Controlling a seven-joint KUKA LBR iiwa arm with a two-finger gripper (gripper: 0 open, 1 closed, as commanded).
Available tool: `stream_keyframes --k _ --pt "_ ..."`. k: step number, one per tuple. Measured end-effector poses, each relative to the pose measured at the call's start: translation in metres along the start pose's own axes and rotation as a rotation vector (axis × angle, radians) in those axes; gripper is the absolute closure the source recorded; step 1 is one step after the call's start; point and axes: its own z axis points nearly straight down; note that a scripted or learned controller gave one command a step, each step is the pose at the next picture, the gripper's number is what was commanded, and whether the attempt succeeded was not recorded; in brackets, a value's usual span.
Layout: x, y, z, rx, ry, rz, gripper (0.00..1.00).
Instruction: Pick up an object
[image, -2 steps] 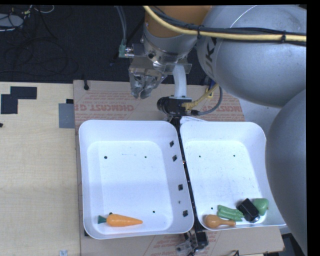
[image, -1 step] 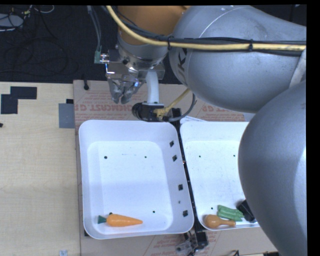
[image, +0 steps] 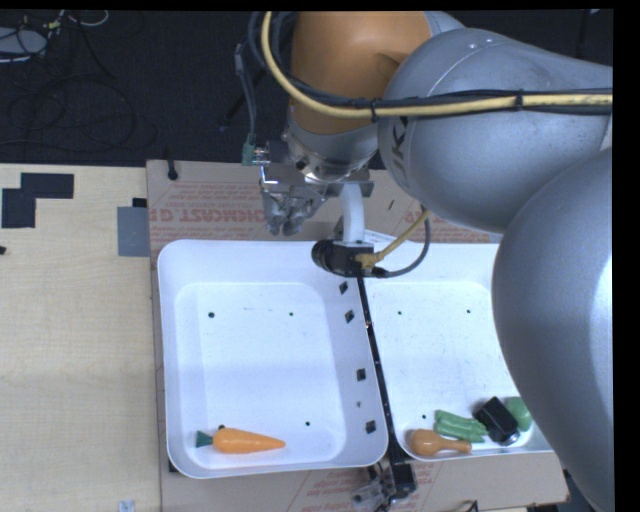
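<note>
Gripper (image: 285, 218): above the left bin's (image: 180, 300) far rim; finger state cannot be told.
Carrot (image: 246, 440): well below gripper, at the near wall, lying flat.
Handling: likely light, stiff, smooth plastic; grasp across thick middle.

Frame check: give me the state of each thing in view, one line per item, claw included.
claw: above the far rim of the left bin, nothing visible between its tips; open or shut cannot be told
carrot: lying flat in the left bin, near corner
pear-shaped orange piece: lying in the right bin, near edge
green pieces: lying beside it
black block: resting against the green pieces
</note>
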Motion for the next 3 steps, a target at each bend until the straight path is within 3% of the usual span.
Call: stream_keyframes --k 1,2,3 --pt "0.003 0.001 -0.004 -0.006 0.003 -0.004 0.00" --pt "-0.093 -0.006 0.002 -0.004 0.000 0.004 0.00" --pt "-0.133 0.001 -0.157 -0.025 0.003 -0.001 0.00"
